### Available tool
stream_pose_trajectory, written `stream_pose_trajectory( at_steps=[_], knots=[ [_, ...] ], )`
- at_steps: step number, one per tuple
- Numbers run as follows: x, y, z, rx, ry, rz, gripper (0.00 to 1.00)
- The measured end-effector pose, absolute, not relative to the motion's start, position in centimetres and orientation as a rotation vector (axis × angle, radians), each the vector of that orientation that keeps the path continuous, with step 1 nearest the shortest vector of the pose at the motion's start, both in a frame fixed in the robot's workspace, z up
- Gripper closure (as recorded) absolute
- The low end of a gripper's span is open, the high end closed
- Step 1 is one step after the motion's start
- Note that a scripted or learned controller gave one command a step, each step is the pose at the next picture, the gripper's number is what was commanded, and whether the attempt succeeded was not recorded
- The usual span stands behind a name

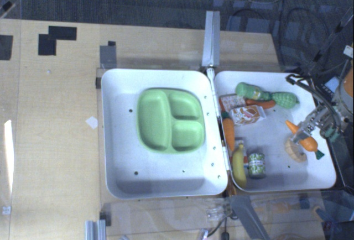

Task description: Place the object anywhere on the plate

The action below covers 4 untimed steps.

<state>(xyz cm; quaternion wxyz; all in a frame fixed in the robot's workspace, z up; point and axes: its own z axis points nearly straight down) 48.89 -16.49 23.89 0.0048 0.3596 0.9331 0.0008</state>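
Observation:
A green divided plate (168, 120) lies in the left white bin (116, 178). In the right bin (326, 178), my gripper (303, 132) reaches in from the right edge and is shut on a small orange carrot (308, 144) with a green tip. The carrot sticks out on both sides of the fingers, just above a tan round cookie (295, 152). Gripper and carrot are at the right bin's right side, far from the plate.
The right bin also holds a green bottle (251, 91), a green bumpy vegetable (285, 99), a snack packet (244, 114), an orange stick (228, 132), a yellow banana (238, 164) and a small can (255, 165). A metal divider (211, 40) stands behind the bins.

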Motion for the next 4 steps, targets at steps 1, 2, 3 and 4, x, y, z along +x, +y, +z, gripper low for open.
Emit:
stream_pose_trajectory(
  at_steps=[1,2,3,4],
  knots=[
    [53.7,-10.7,22.2,0.684,3.058,0.002,1.0],
    [60.1,-5.0,23.9,0.614,3.071,0.003,1.0],
    [64.2,-8.6,17.6,0.378,3.109,0.001,1.0],
    [62.7,-0.7,21.4,0.377,3.109,0.004,1.0]
  ],
)
